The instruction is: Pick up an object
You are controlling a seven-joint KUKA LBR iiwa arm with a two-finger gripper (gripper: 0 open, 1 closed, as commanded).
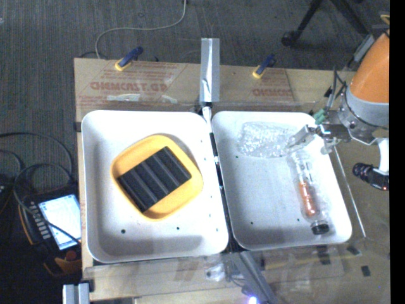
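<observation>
A yellow block with a black ribbed top (pixel 158 175) lies in the left bin (pixel 95 233). In the right bin (pixel 266 227) a clear tube with a copper-coloured core and a black cap (pixel 308 195) lies lengthwise near the right wall. A crumpled clear plastic piece (pixel 261 138) sits at the bin's far side. My gripper (pixel 309 135) reaches in over the right bin's far right corner, just right of the plastic and above the tube's upper end. Nothing is visibly held in it.
The grey arm with its orange band (pixel 373 81) stands over the right bin's right rim. Two blue-and-yellow clamps (pixel 128 58) (pixel 263 66) hold a cardboard sheet behind the bins. A metal post (pixel 209 68) rises between the bins.
</observation>
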